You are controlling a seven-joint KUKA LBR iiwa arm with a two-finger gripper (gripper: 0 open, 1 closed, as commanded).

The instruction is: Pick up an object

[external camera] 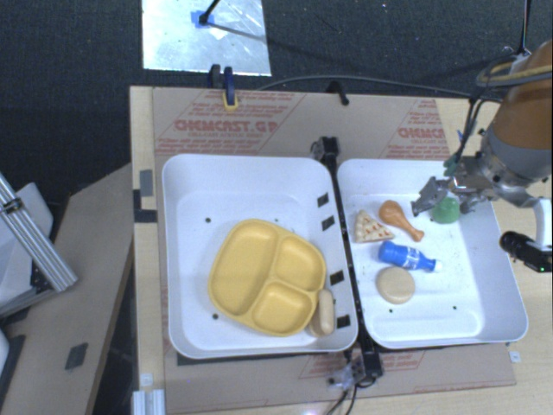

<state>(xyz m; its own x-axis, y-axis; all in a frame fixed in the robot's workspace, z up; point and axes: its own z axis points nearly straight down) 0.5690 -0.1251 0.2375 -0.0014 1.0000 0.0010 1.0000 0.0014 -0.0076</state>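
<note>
— What's in the two bins?

— The left bin [186, 180] has a yellow tray [259, 275] with three parts. A little tan bread roll [324, 311] lies just beside the tray, at its near right corner. The right bin [492, 318] has the small stuff: a waffle piece [370, 227] shaped like a triangle, an orange-brown drumstick [401, 219] touching it, a blue bottle [408, 257] lying on its side, and a round tan cookie [397, 285] just under the bottle.

— And the arm?

— It comes in from the right. The gripper [441, 199] sits low over the far right part of the right bin, next to a green round thing [448, 210]. The green thing is close by the thick end of the drumstick, a bit apart from it.

— Is it holding the green thing?

— I can't tell. The fingers are dark and bunched up there, and the green thing is partly hidden behind them. I can't see if they are wide or narrow.

— What does the green thing look like?

— Small, round, bright green. The surface [225, 115] under the bins is brown with red letters.
</note>
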